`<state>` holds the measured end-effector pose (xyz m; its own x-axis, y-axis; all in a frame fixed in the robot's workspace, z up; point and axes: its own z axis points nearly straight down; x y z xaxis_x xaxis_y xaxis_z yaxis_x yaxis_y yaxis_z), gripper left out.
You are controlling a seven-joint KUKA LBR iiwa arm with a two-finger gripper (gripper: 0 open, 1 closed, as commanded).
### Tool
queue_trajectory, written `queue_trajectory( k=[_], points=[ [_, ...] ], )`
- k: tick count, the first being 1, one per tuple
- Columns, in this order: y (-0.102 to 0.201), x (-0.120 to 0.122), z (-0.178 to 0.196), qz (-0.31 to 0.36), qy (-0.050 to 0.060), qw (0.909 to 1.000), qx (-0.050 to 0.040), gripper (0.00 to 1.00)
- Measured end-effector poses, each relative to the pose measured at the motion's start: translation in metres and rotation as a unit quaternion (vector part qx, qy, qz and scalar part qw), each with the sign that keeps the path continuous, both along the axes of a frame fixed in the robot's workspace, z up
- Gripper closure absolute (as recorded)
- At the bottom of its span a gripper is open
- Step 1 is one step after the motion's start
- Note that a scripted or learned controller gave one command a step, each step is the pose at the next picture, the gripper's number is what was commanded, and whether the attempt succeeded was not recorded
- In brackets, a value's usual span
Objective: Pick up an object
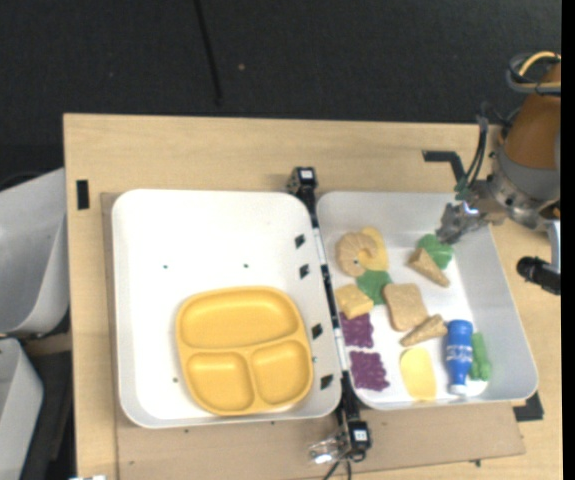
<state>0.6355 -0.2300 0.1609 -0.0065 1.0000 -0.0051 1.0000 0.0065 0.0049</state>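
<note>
Green and tan catch my eye first: a small green block [435, 249] with a tan wedge-shaped toy piece [428, 266] touching it, near 1 o'clock in the right white bin [497, 298]. My gripper [454, 221] hangs just beside them, close to the bin's far wall. I cannot tell how my gripper is set, because it is small and dark from up here. Nothing shows in it that I can see.

The wedge looks like light plastic toy food. I think it is stiff and a bit smooth, so it could slide away if I pinch the slanted sides. I would take it across its flat, thick end (the green block sits tight against it, so it may come along or get bumped).

More toys lie toward 6 o'clock: a round tan cookie [359, 253], a blue bottle [458, 354], purple grapes [369, 369] and a yellow piece [417, 373]. The yellow plastic tray with three parts [244, 349] sits in the left white bin [167, 228], well apart from me.
</note>
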Motion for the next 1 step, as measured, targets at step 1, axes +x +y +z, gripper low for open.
queue_trajectory(
  k=[1],
  points=[
    [-0.0008, -0.1186, -0.0609, -0.006, 0.0, 1.0, 0.0006, 1.0]
  ],
)
